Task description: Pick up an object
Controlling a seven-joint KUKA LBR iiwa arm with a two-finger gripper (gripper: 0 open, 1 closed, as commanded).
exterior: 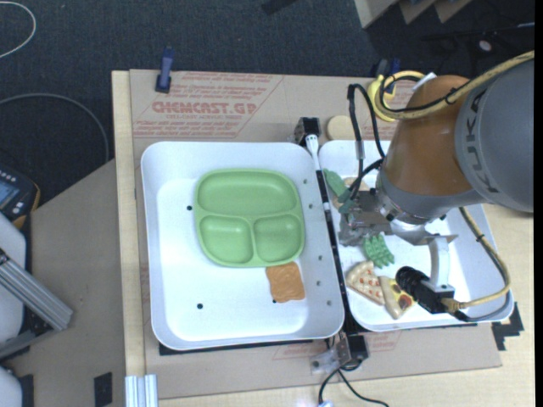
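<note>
Tabletop (212,108) carries two bins; my hand (361,223), grip state indiscernible, hangs above the green toy (376,248) in the right bin (484,227): descend squarely, clear of the pizza (373,285).

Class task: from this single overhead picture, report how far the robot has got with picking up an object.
Done: the arm has reached the right bin, with the gripper low beside a green toy. In hand: nothing visibly lifted. The pizza slice lies in the right bin, the green plate and orange piece in the left bin. Left: grasp and lift.
</note>
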